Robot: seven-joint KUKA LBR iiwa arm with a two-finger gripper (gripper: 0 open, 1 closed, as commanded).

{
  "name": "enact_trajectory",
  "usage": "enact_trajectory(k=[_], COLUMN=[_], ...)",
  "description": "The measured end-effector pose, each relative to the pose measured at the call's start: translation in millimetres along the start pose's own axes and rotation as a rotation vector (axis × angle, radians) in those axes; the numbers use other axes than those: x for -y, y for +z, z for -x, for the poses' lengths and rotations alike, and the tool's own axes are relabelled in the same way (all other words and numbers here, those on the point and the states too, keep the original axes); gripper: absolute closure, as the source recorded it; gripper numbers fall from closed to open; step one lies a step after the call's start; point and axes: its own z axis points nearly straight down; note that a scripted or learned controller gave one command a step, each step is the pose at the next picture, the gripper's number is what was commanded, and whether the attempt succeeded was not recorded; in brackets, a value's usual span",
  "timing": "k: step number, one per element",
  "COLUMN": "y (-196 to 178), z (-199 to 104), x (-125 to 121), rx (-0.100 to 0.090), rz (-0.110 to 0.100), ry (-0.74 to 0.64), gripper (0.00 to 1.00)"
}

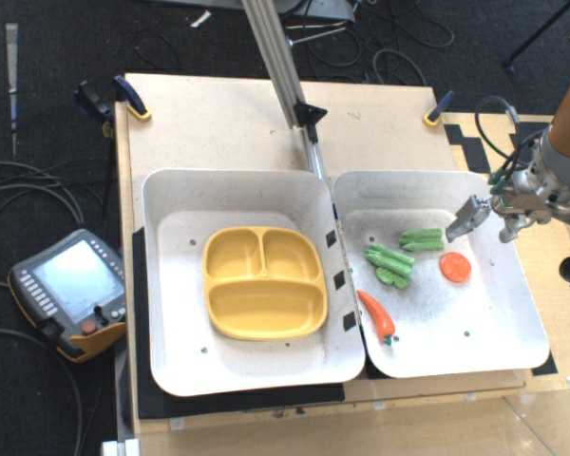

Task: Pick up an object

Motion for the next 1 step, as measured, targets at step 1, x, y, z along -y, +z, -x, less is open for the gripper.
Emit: enact_trajectory(k=[1], y=[-0.1], z=[0.0], x=[0.0], rx=[0.000], rz=[0.000], ry=[0.001], gripper=[0.00])
